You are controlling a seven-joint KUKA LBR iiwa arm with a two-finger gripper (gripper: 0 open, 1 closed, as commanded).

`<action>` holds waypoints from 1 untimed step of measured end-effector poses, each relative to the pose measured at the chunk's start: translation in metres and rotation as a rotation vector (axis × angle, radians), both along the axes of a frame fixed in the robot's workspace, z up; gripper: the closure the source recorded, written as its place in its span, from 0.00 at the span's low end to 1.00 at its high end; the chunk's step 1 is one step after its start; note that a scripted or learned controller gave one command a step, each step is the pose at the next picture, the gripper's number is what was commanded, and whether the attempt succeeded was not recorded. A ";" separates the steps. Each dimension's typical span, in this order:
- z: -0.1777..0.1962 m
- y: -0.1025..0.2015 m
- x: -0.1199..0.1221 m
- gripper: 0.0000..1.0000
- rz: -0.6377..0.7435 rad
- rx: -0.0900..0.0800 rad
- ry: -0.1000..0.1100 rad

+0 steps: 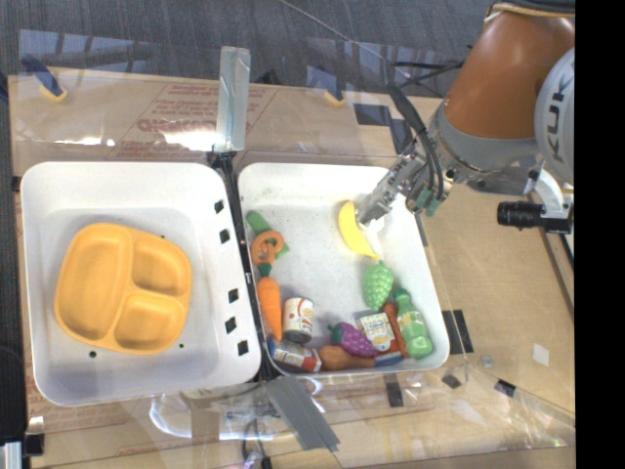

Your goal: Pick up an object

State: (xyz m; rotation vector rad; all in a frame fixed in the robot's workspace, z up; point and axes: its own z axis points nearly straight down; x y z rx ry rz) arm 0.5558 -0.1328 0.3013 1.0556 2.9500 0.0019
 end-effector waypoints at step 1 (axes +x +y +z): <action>-0.165 0.024 -0.021 1.00 0.257 0.004 0.017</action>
